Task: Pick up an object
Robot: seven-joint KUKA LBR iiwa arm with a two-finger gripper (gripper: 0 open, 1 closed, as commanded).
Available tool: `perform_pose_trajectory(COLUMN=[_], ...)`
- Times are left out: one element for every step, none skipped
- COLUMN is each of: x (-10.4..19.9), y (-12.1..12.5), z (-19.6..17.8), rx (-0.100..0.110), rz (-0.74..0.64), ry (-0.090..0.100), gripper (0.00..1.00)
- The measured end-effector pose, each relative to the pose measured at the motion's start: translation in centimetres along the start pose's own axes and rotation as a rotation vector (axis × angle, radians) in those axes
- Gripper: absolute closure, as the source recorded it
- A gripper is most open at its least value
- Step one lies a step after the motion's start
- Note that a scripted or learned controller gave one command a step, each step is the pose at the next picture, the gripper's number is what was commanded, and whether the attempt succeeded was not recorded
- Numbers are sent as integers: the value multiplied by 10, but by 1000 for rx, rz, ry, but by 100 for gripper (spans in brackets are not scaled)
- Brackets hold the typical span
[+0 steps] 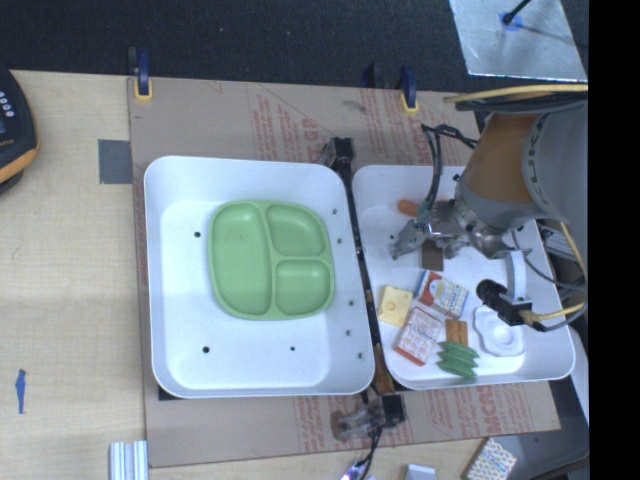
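right bin [384, 268]: gripper [420, 236] was low over the far half, reached in from the right on the grey arm [555, 168] with the orange band. could not tell whether the claw was released or clenched; nothing was seen gripped in it.

brown block [432, 259] lay on the bin floor just at the near side of the claw, partly tucked under it; whether they touched, could not tell. small orange piece [407, 207] lay just on the far side of the claw, apart from the block.

rest of the clutter sat nearer in the same bin, away from the claw: yellow slice [394, 306] to the left, printed packet [443, 295] beside it, second printed packet [420, 335] nearer, orange cracker [456, 330] to the right of that, green pods [458, 360] at the near edge, white cup [500, 340] at the near right.

left bin [170, 268]: green divided plate [270, 258] lay flat at its middle, well apart from the claw.
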State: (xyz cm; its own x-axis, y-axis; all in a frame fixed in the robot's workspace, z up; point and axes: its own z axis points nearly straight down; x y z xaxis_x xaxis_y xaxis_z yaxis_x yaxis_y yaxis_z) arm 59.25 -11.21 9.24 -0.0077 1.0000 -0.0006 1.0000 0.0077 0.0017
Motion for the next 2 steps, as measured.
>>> perform_pose_trajectory(x=[-13,-13], y=[-92,-87], z=[1,-10], rx=[13,8], rz=[7,2], ry=[3,1], gripper=[0,100])
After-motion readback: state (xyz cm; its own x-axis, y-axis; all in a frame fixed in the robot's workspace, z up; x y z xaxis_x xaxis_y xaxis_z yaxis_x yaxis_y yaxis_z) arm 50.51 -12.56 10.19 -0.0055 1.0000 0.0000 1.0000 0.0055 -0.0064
